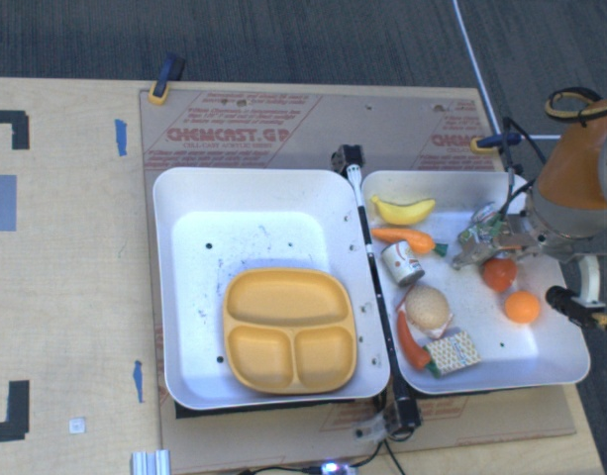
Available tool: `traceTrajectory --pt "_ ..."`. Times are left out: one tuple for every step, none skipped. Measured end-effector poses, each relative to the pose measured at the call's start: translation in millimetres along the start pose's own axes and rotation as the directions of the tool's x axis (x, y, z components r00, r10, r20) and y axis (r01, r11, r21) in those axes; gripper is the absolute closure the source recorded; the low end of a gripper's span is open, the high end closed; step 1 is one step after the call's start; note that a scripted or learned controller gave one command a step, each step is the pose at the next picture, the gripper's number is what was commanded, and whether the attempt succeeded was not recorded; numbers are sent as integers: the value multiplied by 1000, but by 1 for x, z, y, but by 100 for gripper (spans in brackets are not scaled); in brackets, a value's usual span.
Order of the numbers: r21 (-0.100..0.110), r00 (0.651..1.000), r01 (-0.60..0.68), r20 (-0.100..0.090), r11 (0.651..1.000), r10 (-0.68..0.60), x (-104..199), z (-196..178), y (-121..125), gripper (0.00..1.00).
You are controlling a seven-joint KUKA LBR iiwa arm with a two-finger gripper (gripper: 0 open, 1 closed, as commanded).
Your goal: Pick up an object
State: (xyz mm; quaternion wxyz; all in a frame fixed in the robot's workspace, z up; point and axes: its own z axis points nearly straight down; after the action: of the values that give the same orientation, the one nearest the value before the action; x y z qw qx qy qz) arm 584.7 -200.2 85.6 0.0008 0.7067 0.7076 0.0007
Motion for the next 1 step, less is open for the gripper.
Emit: traceTrajectory --pt "0 1000 0 -1 1000 0 64 0 17 0"
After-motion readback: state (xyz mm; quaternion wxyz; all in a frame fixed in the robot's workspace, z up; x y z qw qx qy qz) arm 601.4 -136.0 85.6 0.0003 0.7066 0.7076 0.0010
